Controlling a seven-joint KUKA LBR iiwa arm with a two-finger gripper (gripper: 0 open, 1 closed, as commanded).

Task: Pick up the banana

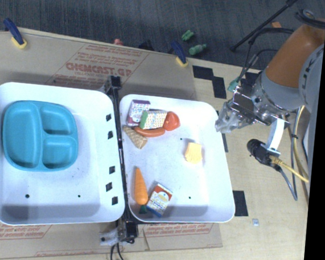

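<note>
The small carton [159,199] and the carrot [140,186] are lying at the near end of the right bin [218,177], well apart from the banana [193,153] (I am taking the lone yellow piece for it, its shape being too small to tell). The gripper [230,120] is hovering over the bin's right rim; spread or pressed together, I cannot tell. Descending from here, it is risking striking the rim or pushing the banana sliding away

The gripper [227,120] at the right bin's [219,160] edge is blurred, so its fingers cannot be read. The small box [138,112] is partly covered by another packet [154,119], its print too small to read.
</note>
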